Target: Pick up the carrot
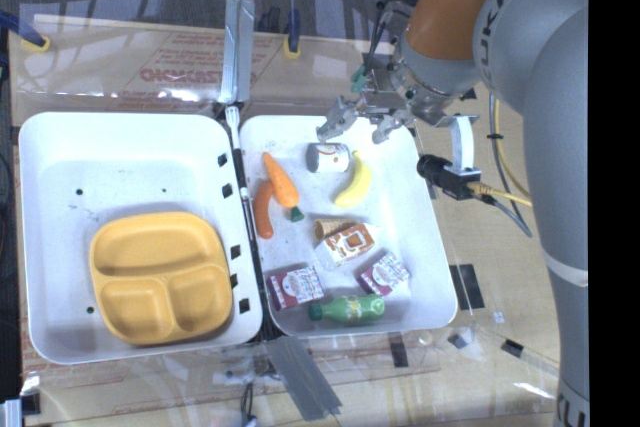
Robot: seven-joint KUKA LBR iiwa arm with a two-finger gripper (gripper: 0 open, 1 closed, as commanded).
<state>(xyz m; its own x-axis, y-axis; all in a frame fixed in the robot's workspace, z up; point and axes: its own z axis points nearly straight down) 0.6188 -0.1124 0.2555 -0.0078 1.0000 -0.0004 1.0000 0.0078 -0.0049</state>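
**Carrot in right bin, hand spread open above it**

Lying in the right bin (430,245), toward its left wall: a carrot (281,180), bright orange, tapered, slanted with the narrow tip pointing to about 11 o'clock and a small dark green stub at the 5 o'clock end. Smooth, matte skin, no leaves beyond that stub. Just beside it at 8 o'clock, touching or nearly so, a second orange piece (263,210), shorter and more upright, looking like a sausage or another carrot; cannot tell which.

Hovering over the bin's far edge, at 2 o'clock from the carrot and apart from it: the hand (364,124), two fingers spread wide, nothing between them. Directly below the hand, a small grey-and-white cup-like item (327,157) and a banana (353,183).

Nearer the front of the same bin: an orange-and-white carton (346,241), two dark red packets (296,286) (385,275), and a green bottle (347,309) lying on its side.

In the left bin (60,165), well apart from the carrot: a yellow divided tray (160,275) at 7 o'clock.
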